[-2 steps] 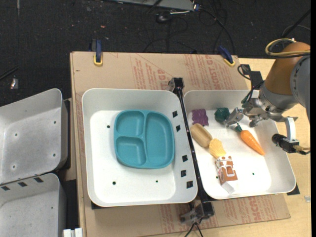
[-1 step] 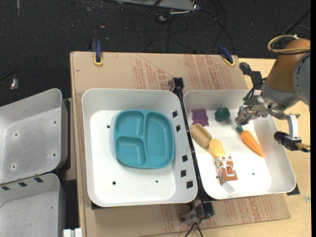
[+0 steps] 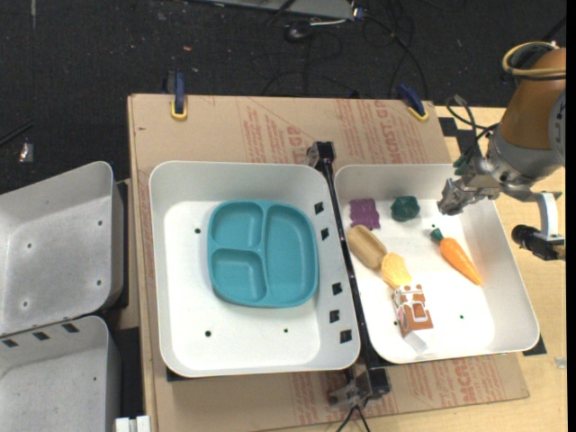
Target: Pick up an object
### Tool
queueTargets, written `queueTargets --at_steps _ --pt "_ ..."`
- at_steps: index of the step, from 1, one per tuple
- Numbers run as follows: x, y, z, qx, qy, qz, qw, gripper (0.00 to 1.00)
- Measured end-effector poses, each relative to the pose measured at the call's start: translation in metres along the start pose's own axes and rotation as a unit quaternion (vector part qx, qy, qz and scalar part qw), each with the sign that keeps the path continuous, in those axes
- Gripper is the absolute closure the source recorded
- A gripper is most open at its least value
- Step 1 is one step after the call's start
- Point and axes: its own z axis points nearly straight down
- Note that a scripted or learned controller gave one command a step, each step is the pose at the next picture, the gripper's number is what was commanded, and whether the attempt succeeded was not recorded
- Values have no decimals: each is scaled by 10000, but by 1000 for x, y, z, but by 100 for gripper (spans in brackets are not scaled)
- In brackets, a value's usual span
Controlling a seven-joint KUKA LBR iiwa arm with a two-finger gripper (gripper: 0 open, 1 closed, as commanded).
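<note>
Five small things lie in the right bin (image 3: 504,268), and any one could serve as the pick. Nearest the gripper (image 3: 453,198) are the dark green lump (image 3: 406,208) and the toy carrot (image 3: 459,258); the carrot lies flat on the bin floor, its long axis running diagonally, green top toward the upper left and orange tip toward the lower right. The purple piece (image 3: 364,212) sits beside the green lump near the bin's far wall. Lower down, the tan bread-like roll (image 3: 366,244) touches the yellow piece (image 3: 395,269), and the small printed carton (image 3: 413,310) lies just beyond them.

How far apart the fingers stand I cannot tell; nothing is seen between them, and the gripper hovers over the bin's upper right corner, apart from every object.

The risks, as I judge them: a descent here lands on bare floor between the green lump and the carrot. A grasp across the carrot's taper could squeeze it out sideways. The roll and yellow piece, touching, may be nudged together rather than parted.

The left bin (image 3: 171,241) holds a teal divided plate (image 3: 264,253); both bins rest on the cardboard-covered desk (image 3: 243,124).
</note>
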Motion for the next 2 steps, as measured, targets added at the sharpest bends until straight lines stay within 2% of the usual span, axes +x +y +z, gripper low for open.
queueTargets --at_steps 1,2 --pt "-1 2 -54 -9 -5 0 10000 100" --pt "52 -19 -64 27 19 -24 10000 100"
